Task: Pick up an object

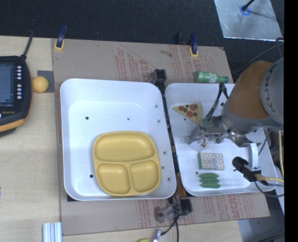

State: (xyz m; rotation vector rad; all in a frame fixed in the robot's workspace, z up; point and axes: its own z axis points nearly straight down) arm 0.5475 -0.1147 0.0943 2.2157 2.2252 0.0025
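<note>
Your bench point(17, 185) is pale wood, with a brown cardboard sheet point(138, 59) clamped across its middle — two white bins point(78, 100) sit side by side on that. On the bare wood at left you have a handheld control pendant point(5, 97) and, just beside it, an orange ball point(40, 83).

The grey arm point(262, 92) comes in from the right, over the right bin point(179, 135). Its orange band sits over the bin's far right side. The wrist leans down and toward the left. The gripper point(199, 135) hangs low near the middle of that bin, close to its floor.
</note>
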